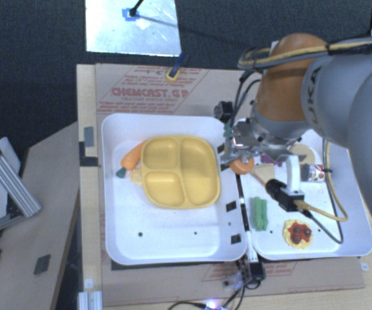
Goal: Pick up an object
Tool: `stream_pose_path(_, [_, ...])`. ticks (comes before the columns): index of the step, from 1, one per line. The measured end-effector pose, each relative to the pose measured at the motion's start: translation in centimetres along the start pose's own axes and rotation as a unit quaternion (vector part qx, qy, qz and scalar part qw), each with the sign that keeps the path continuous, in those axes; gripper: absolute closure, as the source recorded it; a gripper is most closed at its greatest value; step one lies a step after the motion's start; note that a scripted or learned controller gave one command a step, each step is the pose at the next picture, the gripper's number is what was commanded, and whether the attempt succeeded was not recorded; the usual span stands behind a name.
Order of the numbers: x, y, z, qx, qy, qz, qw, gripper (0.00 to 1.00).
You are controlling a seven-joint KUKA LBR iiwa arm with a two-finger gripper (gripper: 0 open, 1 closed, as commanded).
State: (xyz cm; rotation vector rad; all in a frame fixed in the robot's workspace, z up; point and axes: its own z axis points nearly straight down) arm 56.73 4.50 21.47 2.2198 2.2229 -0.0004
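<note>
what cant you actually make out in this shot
- Gripper: from the camera view the arm's wrist covers it, so its state is unclear.
- Orange object at the bin divider: partly under the gripper, contact unclear.
- Toy carrot: one end tucked behind the yellow divided plate.
- Small labelled item in the right bin: too small to identify.

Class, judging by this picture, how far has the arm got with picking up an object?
Done: the gripper has reached the bins' divider, above a small orange item. In hand: no visible grasp. Left: gripping and lifting; the green toy and yellow divided plate lie untouched.
</note>
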Motion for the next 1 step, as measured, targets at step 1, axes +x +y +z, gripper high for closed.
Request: stream_pose_path(1, [0.01,1.04,-1.72,-0.001,0.000,-0.001,1.0000,1.00])
